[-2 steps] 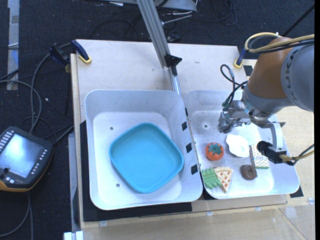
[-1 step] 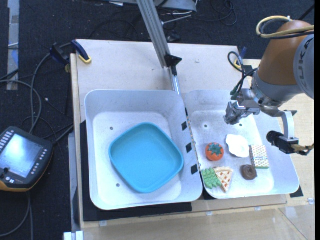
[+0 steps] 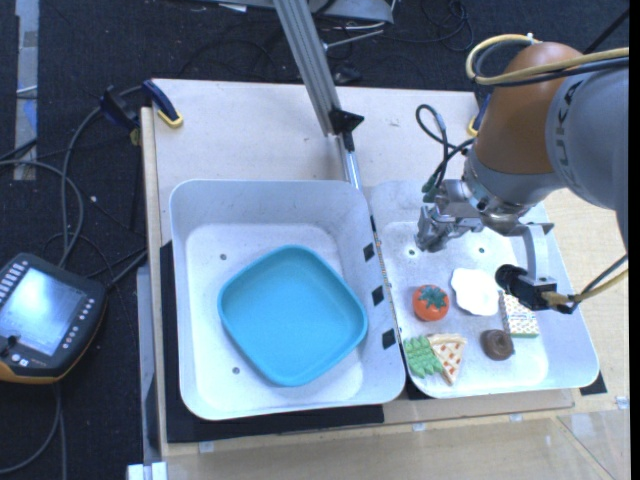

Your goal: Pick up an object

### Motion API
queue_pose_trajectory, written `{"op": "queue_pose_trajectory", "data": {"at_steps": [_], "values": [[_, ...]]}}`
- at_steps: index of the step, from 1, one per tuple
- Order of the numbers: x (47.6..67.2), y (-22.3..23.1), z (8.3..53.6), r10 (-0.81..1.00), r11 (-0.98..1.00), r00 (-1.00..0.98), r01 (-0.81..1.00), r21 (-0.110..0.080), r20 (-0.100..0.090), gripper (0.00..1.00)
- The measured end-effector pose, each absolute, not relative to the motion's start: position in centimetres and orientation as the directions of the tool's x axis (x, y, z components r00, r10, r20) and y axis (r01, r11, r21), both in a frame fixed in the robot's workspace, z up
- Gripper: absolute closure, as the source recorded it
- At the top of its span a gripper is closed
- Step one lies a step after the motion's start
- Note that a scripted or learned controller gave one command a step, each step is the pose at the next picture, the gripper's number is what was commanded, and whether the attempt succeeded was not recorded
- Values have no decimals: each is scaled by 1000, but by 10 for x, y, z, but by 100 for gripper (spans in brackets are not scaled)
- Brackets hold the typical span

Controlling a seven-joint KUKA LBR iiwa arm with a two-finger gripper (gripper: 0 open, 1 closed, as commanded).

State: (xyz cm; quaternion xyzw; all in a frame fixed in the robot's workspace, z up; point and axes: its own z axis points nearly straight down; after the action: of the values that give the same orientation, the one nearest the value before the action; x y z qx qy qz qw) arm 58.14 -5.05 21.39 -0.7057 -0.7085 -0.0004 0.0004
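We are looking down on two white bins sitting side by side on the bench. The left bin (image 3: pixel 200 218) is holding a blue square plate (image 3: pixel 291 314) tilted slightly across its floor. The right bin (image 3: pixel 570 353) is carrying the small items: a tomato-like red toy (image 3: pixel 431 303) near the centre, a flat white piece (image 3: pixel 476 291) just at its 3 o'clock, a pizza-slice toy (image 3: pixel 447 357) at 6 o'clock from the tomato, with a green leafy piece (image 3: pixel 421 356) touching its left side, a brown round piece (image 3: pixel 497 344) toward 4 o'clock, and a small patterned block (image 3: pixel 519 318) just above that brown piece.

The arm is reaching in from 3 o'clock, its orange band sitting high at the upper right. The gripper (image 3: pixel 432 236) is hanging over the bin's 12 o'clock end, well apart from the tomato below it. We are seeing nothing between its fingers, but we cannot tell how wide it is set.
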Motion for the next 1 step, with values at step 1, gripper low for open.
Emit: {"op": "queue_pose_trajectory", "data": {"at_steps": [1], "values": [[577, -1, 228, 1000, 5, -5, 1000, 1, 1, 100]]}}
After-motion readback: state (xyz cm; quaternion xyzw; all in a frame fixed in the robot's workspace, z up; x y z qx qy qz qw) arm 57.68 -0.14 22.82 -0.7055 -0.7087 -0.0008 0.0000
